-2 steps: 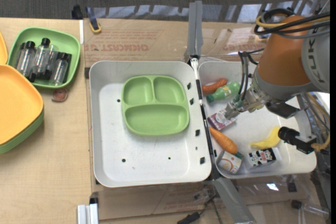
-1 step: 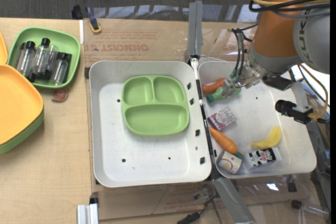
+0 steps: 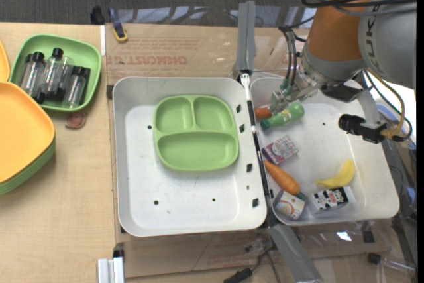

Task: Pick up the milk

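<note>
Because the milk (image 3: 330,198), a small black-and-white carton, lies flat against the near wall of the right bin (image 3: 387,205), you have the target at the opposite end of the bin from the arm. Just left of it sits a round cup (image 3: 289,204) in the near corner, with a carrot (image 3: 282,176) above that and a banana (image 3: 338,174) right behind the carton. Mid-bin lies a small pink packet (image 3: 281,148). Farther back, the gripper (image 3: 286,97) hangs over a green bottle (image 3: 283,116) near the far left corner, touching or nearly so; you cannot tell from here whether it is open or closed, and nothing can be judged held. The risk is a grab at the bottle instead of the milk. Once you move over, the bin wall and banana crowd the carton, so a finger may land on either, and the flat carton may slide away. The left bin (image 3: 132,142) holds a green divided plate (image 3: 196,132).
</note>
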You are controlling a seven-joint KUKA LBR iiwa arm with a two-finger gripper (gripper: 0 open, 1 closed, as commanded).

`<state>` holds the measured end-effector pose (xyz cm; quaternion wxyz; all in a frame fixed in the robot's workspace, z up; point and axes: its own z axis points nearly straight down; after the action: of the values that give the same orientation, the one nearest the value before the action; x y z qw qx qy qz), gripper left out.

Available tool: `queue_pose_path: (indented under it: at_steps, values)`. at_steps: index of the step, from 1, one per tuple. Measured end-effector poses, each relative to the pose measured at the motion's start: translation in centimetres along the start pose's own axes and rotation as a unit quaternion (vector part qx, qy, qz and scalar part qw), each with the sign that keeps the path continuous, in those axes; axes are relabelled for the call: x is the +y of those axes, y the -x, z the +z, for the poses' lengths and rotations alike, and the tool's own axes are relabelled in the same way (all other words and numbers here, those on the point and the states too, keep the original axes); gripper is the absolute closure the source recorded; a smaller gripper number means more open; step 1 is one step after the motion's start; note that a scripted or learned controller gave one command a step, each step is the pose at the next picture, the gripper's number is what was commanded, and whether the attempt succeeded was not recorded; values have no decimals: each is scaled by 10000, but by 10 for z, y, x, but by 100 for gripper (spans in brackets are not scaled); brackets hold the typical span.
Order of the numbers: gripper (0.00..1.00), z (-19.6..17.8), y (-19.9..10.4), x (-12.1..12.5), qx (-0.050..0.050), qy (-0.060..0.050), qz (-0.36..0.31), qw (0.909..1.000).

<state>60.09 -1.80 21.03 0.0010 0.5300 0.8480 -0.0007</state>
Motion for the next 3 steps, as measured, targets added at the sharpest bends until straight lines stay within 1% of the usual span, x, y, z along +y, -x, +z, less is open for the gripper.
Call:
queue_pose_path:
  at_steps: [1, 2, 3]
  values:
    - [100, -27, 11, 49, -1, -1, -375, 9993]
    - [100, 20, -7, -30, 13, -12, -572, 9984]
    - [100, 8, -1, -15, 3, -2, -876, 9962]
